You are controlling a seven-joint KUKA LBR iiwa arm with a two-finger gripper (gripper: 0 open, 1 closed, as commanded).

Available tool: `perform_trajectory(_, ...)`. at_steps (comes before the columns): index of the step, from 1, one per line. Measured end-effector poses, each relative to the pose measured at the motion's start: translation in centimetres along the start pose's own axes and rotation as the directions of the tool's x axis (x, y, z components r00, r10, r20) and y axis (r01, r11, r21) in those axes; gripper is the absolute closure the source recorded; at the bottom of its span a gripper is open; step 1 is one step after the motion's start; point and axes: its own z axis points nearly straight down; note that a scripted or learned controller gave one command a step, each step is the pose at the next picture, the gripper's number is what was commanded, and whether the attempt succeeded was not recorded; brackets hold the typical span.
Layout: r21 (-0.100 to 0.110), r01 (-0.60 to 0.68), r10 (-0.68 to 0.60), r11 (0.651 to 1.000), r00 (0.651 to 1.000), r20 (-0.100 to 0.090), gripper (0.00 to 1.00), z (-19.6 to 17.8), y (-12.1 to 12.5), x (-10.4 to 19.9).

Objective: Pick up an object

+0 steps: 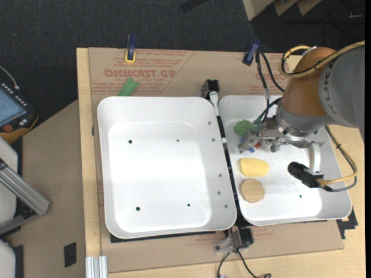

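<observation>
In the right bin (330,207) lie a green bushy object (242,127) near the far left corner, a pale yellow lump (254,167) in the middle left, and a tan round piece (252,190) just in front of it. My gripper (259,140) hangs low over the bin's far left part, right beside the green object and just behind the yellow lump. A small blue and red bit (248,147) shows at the gripper's left tip. The arm's grey and orange wrist (307,97) covers the bin's far right part.
The left bin (156,167) adjoins the right one along a dark divider (226,161). A green strip (128,87) lies on the cardboard behind the left bin. Blue clamps (131,46) (251,51) hold the cardboard's far edge.
</observation>
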Motion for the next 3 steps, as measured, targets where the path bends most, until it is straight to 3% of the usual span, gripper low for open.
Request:
perform_trajectory(1,-0.029,-0.002,0.002,1.000,1.000,0.008,0.00,-13.2,0.9,-1.6)
perform_trajectory(2,-0.003,-0.002,0.002,1.000,1.000,0.002,0.00,-1.1,1.9,-1.7)
perform_trajectory(3,-0.010,0.000,0.000,1.000,1.000,0.002,0.00,1.4,1.4,0.4)
